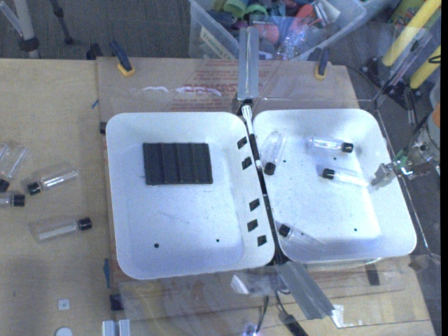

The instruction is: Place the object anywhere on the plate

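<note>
So you've got the two shallow white bins side by side, and the left white bin (122,187) has the dark ridged rectangular plate (178,163) lying flat in its far-left part, with nothing on it. Everything you'd want to move is over in the right white bin (392,222): four clear plastic vials with black caps, all lying on their sides. One vial (270,151) sits right up against the divider on the far-left side. A second vial (329,145) lies toward the far edge with its cap pointing right. A third vial (343,178) is just nearer than that one, cap to the left. The fourth vial (297,235) is down in the near-left corner, close to the divider. Your gripper (383,176) is at the right side of the right bin, just beside the third vial's clear end, and honestly it's a blurry grey smudge with a bit of green above it. You can't tell how far open it is, or whether it has hold of anything. Off on the wooden table (49,103) to the left there are a few spare loose vials (61,226) scattered about. At the far side sits a clear plastic tub of colourful toys (276,9), beyond an orange clamp (124,65).
</note>
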